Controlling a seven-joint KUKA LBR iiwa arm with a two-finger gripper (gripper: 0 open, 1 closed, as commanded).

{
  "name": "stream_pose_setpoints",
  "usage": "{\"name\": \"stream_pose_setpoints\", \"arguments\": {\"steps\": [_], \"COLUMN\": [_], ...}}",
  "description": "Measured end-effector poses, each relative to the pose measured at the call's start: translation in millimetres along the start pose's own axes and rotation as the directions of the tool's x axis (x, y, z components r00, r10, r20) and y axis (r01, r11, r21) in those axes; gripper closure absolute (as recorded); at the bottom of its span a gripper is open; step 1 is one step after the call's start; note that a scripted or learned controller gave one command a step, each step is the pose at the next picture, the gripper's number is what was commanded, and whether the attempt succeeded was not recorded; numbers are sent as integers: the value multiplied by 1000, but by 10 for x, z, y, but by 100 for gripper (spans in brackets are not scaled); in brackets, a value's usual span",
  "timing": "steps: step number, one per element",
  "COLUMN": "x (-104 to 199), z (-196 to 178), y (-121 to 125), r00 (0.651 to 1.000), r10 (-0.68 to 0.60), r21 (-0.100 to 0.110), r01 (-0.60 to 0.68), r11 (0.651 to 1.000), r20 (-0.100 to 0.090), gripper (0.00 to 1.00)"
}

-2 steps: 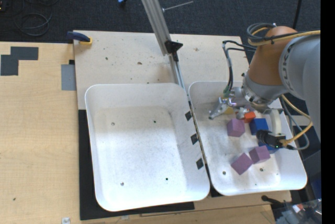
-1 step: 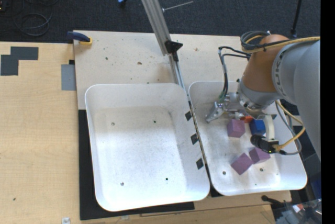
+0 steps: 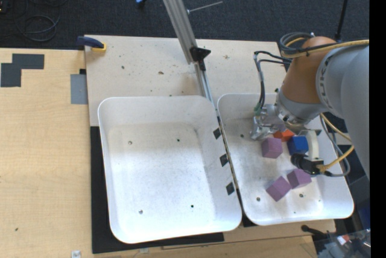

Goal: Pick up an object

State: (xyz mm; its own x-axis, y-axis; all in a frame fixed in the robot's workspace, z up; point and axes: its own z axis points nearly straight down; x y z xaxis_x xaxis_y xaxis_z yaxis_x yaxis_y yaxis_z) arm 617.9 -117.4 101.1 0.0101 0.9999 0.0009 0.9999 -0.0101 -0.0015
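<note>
The grey arm with its orange band comes in from the right of the frame and sets its two-finger gripper (image 3: 263, 130) low inside the shallow white right-hand bin (image 3: 338, 208), in the bin's upper middle; whether the jaws are released or clenched cannot be told, for the wrist hides them from above.

The candidates lie close by: a purple foam cube (image 3: 272, 147) just below and right of the gripper, near or touching it; a small orange block (image 3: 287, 134) tucked beside the wrist; a blue block (image 3: 297, 144) to its right; two more purple cubes, one (image 3: 299, 178) and the other (image 3: 278, 188), lower in the same bin, touching or nearly so.

To do the pick well, I judge the nearest purple cube the sensible target; the jaws should straddle two flat opposite faces, centred, and descend squarely so that neither finger nudges it aside; the orange and blue blocks crowd it, so a clean approach from the left side seems safest; lift only once the cube sits visibly between the fingers.

The shallow white left-hand bin (image 3: 120, 214) sits beside it on the surface (image 3: 139, 64).
</note>
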Motion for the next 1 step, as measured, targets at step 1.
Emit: {"name": "stream_pose_setpoints", "arguments": {"steps": [1], "x": [-21], "z": [-624], "y": [55], "r00": [1000], "r10": [-7], "r21": [-5], "r01": [7], "r11": [1000], "r20": [2], "gripper": [100]}}
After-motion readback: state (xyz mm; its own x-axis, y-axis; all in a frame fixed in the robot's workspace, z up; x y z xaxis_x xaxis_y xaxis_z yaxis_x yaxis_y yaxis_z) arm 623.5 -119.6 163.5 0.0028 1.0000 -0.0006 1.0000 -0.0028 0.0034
